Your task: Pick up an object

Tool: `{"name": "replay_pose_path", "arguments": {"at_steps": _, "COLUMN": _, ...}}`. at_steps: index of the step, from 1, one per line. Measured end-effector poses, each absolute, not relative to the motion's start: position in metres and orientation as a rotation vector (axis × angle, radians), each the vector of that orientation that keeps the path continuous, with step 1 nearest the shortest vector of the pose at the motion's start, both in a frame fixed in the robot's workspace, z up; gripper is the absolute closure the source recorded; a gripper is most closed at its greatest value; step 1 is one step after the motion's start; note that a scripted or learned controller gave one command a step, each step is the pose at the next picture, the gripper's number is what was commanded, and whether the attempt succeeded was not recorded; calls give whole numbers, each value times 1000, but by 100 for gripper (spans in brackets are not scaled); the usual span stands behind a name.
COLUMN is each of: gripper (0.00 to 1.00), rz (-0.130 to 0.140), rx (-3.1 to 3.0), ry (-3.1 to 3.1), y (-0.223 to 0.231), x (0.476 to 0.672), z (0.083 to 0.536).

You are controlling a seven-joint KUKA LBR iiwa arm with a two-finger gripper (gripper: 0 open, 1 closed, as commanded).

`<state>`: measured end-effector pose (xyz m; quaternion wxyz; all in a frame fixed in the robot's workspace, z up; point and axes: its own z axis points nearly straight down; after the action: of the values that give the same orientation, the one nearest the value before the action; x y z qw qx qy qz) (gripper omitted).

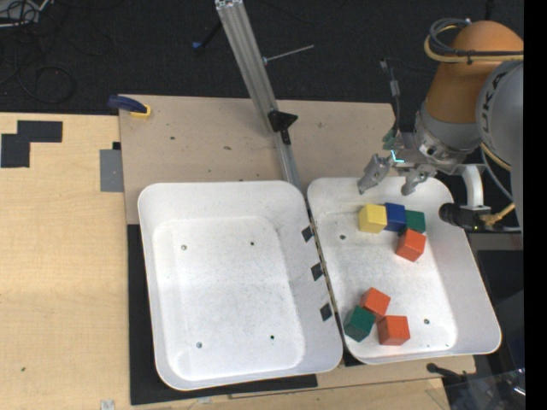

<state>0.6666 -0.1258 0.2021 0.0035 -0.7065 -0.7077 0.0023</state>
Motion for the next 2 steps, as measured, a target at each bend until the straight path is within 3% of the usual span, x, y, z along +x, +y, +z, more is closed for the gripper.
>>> {"name": "replay_pose_path", "arguments": {"at_steps": 1, "gripper": 0, "rz": 4, "rx": -2214, "ry": -2225, "y": -126, "x": 668, "z": 205}}
{"name": "replay_pose_path", "arguments": {"at_steps": 2, "gripper": 0, "rz": 9, "rx": -2215, "ry": -2217, "y": -122, "x": 659, "z": 144}}
